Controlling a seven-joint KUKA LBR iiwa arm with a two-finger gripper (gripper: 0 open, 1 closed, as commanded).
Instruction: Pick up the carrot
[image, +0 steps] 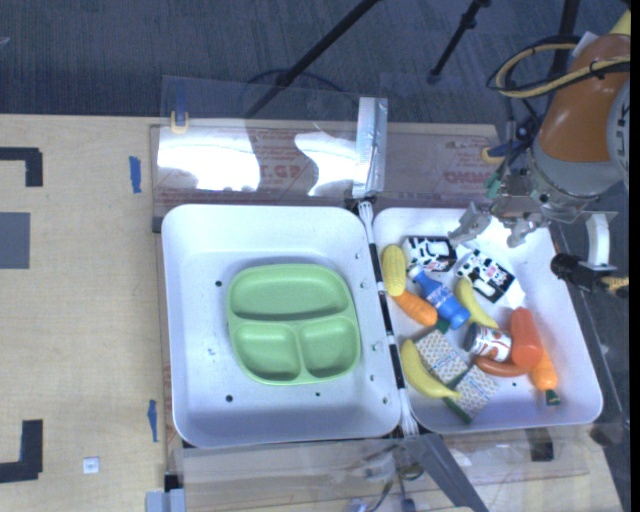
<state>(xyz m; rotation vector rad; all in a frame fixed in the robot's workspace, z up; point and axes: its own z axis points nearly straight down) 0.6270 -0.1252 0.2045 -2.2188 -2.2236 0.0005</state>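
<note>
Below the gripper (492, 226): two bins (190, 330), one green tray (293, 322), two bananas (428, 372), one carrot (415, 307).

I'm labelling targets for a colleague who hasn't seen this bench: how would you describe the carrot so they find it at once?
Look in the right-hand white bin, at its left side. The carrot lies just below the corn cob, touching the blue bottle. It is a short, plain orange taper, unlike the yellow bananas.

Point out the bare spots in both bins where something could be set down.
Left bin: a bare white ring around the green tray. Right bin: bare strip along its far-right side, beyond the gripper. Its middle is crowded: bananas, carrot, bottle.
</note>
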